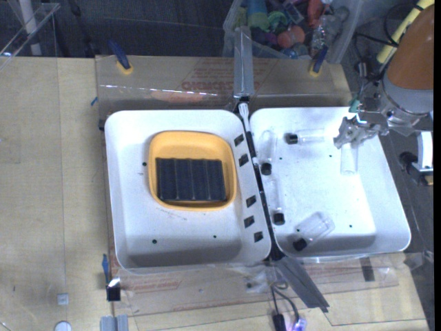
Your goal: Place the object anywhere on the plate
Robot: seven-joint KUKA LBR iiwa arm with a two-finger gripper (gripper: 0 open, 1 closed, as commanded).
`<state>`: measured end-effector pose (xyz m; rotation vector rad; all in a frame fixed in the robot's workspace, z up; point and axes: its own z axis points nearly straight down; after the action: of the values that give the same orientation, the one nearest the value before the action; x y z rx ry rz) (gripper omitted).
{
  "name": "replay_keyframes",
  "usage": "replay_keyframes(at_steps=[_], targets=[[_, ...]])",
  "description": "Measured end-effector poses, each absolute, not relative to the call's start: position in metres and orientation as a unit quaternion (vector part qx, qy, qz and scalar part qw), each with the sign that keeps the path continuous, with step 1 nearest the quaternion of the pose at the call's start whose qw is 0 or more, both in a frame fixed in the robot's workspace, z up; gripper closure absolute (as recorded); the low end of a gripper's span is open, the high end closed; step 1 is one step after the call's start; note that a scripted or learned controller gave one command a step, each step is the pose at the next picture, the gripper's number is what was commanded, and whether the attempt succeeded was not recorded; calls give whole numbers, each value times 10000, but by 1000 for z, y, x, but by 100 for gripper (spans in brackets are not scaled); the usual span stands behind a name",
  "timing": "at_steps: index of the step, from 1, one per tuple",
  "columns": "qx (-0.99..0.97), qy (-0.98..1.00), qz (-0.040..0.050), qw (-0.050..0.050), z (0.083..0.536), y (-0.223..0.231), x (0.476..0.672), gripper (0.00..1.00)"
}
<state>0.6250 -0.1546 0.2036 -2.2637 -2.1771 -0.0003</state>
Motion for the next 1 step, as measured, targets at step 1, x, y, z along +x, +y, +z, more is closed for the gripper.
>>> replay_keyframes(at_steps=[1], targets=[[-7207, -6932, -1, 4, 204, -155, 625, 0]])
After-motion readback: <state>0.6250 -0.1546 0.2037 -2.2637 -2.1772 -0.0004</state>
